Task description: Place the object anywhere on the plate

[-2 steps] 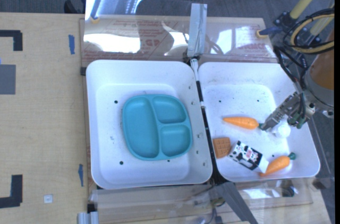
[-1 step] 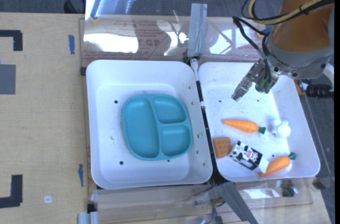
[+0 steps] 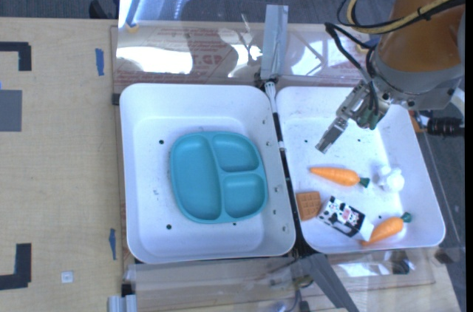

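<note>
Orange-banded arm (image 3: 421,15) slants down-left over the right bin (image 3: 429,177), its fingers (image 3: 331,134) narrow and empty above a carrot (image 3: 335,174).

Sectioned teal plastic plate (image 3: 219,176) lies unobstructed in left white bin (image 3: 140,126); right white bin's (image 3: 414,155) front crowded: two orange toy carrots (image 3: 336,174) (image 3: 386,228), waffle cracker (image 3: 309,205), cow-print carton (image 3: 341,216).

You can't read the gripper (image 3: 334,133) fingers; the arm (image 3: 421,22) runs off the top right edge.
</note>
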You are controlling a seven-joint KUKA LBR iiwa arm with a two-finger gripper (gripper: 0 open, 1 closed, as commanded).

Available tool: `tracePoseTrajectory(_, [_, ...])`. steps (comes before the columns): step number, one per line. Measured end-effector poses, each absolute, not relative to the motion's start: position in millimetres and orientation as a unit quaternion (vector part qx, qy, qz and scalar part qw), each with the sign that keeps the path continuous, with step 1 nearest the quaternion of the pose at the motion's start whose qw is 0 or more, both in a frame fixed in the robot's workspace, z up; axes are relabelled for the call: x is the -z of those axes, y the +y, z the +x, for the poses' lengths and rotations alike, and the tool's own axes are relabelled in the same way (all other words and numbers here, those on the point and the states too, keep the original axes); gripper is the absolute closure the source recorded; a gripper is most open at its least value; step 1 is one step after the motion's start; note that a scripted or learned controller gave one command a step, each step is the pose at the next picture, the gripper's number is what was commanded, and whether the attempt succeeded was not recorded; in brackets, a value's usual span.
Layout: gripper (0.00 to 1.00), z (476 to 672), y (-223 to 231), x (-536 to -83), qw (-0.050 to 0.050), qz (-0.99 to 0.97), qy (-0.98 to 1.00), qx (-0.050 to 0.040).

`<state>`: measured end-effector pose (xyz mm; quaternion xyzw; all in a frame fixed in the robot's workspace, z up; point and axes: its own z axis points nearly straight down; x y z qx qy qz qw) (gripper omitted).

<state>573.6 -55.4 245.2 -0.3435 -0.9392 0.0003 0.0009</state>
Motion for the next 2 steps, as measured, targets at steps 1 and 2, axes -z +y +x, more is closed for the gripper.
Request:
tracePoseTrajectory(1, [0.0, 481.2, -109.6, -332.9, -0.002, -0.38, -0.925, -0.0006])
tracePoseTrajectory(2, [0.0, 490.2, -5.7, -183.3, 0.008, -0.39, -0.921, -0.0025])
